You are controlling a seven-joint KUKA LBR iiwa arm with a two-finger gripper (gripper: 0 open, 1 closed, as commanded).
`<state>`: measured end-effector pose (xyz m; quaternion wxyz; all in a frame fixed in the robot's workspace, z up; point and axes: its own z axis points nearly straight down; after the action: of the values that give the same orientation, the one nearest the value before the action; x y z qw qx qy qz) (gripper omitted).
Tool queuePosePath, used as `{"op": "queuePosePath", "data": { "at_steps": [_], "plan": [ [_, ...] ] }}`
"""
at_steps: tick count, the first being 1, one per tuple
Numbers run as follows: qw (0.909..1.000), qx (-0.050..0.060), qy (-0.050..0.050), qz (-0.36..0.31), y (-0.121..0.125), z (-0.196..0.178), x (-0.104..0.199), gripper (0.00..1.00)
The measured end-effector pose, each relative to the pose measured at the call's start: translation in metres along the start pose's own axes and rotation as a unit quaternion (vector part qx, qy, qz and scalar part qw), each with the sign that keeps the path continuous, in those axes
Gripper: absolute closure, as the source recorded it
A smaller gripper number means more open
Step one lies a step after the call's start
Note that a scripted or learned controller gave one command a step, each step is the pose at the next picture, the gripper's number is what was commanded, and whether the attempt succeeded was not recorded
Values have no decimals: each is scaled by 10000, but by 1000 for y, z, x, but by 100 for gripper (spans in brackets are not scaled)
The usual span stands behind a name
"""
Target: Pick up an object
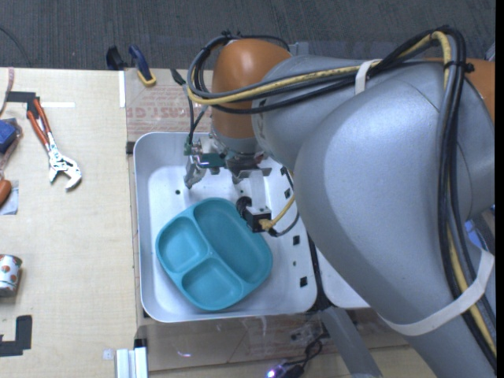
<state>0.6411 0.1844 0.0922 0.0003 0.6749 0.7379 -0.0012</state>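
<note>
A teal plate (213, 254) with three compartments lies flat in the left white bin (150, 211), filling its near half. My gripper (214, 173) hangs over the bin's far part, just beyond the plate's far rim. It stands open, and bare bin floor shows between the fingers (191, 175). Nothing is held. The orange band (240, 77) of the wrist rises above it, and the grey arm covers the bin's right side.
On the wooden bench to the left lie red-handled pliers (49, 142) and a small can (8, 274) by the edge. A blue clamp (142, 65) sits at the back. A corner of the right bin (339, 294) peeks out under the arm.
</note>
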Motion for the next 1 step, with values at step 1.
{"op": "queuePosePath", "data": {
  "at_steps": [1],
  "plan": [
    [9922, -9, 3, -1243, -47, 0, 34, 0]
  ]
}}
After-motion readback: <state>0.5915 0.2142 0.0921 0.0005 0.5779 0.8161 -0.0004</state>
